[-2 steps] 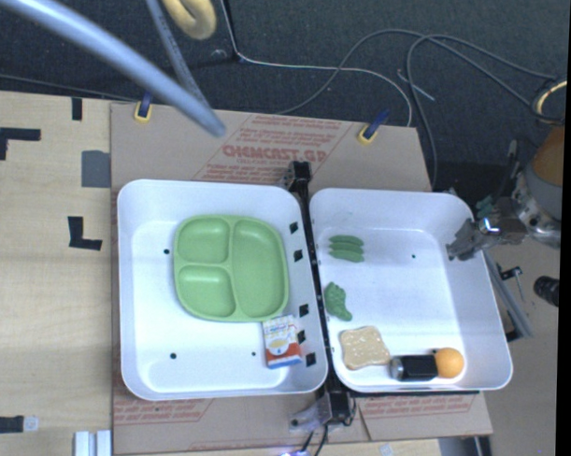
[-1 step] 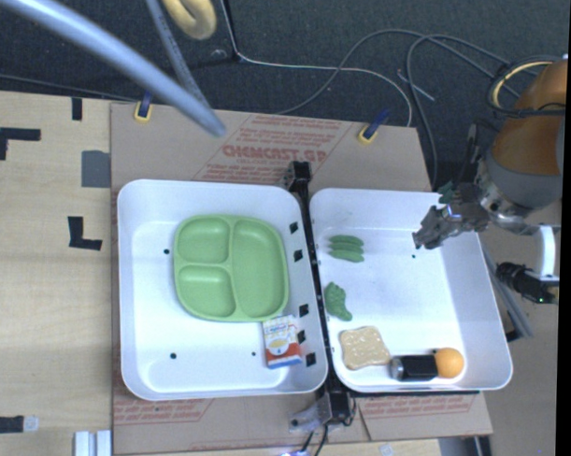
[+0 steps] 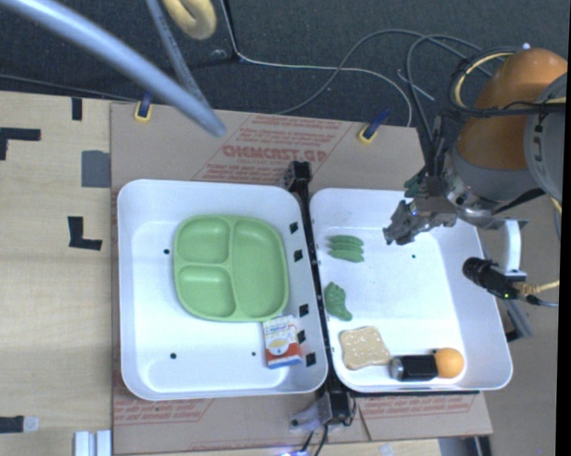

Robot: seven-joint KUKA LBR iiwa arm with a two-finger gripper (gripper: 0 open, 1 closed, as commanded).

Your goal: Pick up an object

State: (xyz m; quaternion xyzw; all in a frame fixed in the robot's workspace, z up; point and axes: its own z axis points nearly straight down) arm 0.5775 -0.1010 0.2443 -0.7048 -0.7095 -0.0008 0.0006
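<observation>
My gripper [image 3: 397, 233] hangs over the back part of the right bin [image 3: 471, 276], its dark fingers pointing down and left. Nothing shows between them. A green leafy piece [image 3: 346, 248] lies just left of the gripper near the bin's back left. Another green piece [image 3: 337, 301] sits by the left wall. Along the front of that bin lie a slice of toast [image 3: 364, 348], a black object [image 3: 412, 367] and an orange [image 3: 447, 363].
The left bin [image 3: 143, 292] bears a green divided plate [image 3: 232, 267] and a small carton [image 3: 281, 342] at its front right. A black clip divider [image 3: 303, 251] runs between the bins. Cables trail across the dark floor behind the bench.
</observation>
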